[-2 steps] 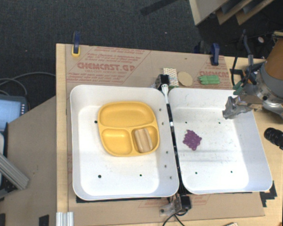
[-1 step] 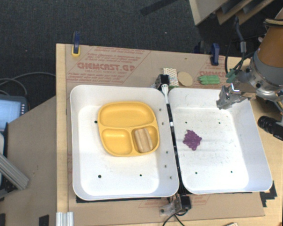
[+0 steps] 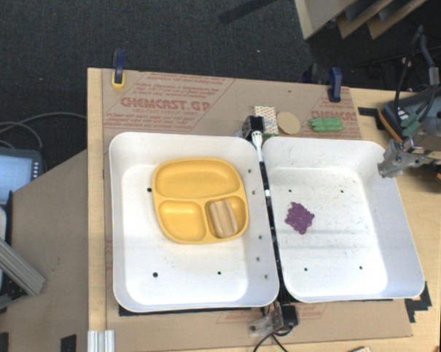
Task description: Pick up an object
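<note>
A small purple bunch-like object (image 3: 300, 217) lies on the floor of the right bin (image 3: 391, 281), left of its centre. In the left bin (image 3: 128, 277) rests a yellow divided plate (image 3: 195, 179). A tan, wood-coloured block (image 3: 221, 217) sits in the plate's lower right compartment. My gripper (image 3: 391, 166) hangs at the right bin's upper right corner, over the rim. It is well apart from the purple object, up and to the right of it. I see nothing held in it.
Behind the bins, on the brown board, lie a green object (image 3: 325, 124), a round tan disc (image 3: 288, 123) and a small patterned square (image 3: 265, 112). Blue clamps (image 3: 119, 65) (image 3: 334, 82) grip the board's far edge. Arm hardware and cables (image 3: 420, 115) crowd the right side.
</note>
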